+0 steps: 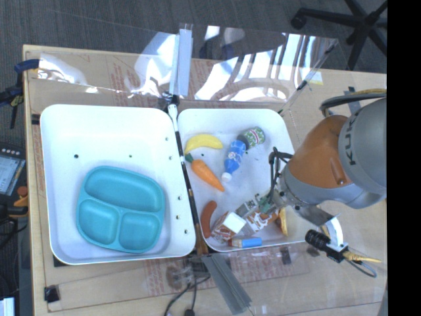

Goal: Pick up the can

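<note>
Can (251, 137) lies on its side in the far part of the right bin (281, 122), green-labelled, its end facing the camera. It sits just beside the top of a small blue-and-white bottle (233, 159), close enough that the two may be touching; cannot tell for sure.

Arm (342, 160) reaches in from the right, orange band over the bin's right wall. Hand (266, 206) is low in the near part of the same bin, down among a cluster of small items: a wrapped packet (231, 226), some mixed clutter, a blue marker-like stick (248, 242) at the near wall. Whether the hand is wide or narrow cannot be told; the wrist and clutter obscure it. Nothing visibly held.

Other contents, right bin: toy banana (204, 141) at far left, toy carrot (207, 174) below it, a reddish sausage-shaped toy (208, 217) by the divider. Left bin (59, 127) carries a teal divided tray (122, 207).

Judgement: hand is well apart from the can, at the opposite end of the bin, so the pick is not under way. A lying can will roll under a poor pinch; closing across its round body looks the safer approach. The neighbouring bottle crowds one side and could get nudged or caught along with it.
</note>
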`<state>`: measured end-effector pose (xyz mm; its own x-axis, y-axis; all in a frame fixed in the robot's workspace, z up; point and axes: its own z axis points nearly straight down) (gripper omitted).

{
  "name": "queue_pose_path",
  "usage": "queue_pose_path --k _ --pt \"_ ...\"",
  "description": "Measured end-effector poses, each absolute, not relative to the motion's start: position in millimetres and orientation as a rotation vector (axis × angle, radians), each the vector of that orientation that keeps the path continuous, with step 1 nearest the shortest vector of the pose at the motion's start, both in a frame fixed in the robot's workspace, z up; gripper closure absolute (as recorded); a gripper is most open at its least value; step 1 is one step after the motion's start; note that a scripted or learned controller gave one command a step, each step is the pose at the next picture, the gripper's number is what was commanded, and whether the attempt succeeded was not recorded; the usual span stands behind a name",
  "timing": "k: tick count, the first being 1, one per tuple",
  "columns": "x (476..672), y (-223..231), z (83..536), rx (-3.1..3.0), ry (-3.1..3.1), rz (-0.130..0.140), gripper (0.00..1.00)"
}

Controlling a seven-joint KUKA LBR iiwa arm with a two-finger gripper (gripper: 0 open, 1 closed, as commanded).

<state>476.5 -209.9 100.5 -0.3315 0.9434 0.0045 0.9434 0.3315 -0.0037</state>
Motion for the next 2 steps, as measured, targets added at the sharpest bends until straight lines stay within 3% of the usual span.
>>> queue_pose_path --k 1,2 --pt "476.9 -191.3 172.9 -1.707 -2.635 0.0 0.0" --pt "478.5 -159.7 91.9 -1.548 -2.737 -0.002 0.0"
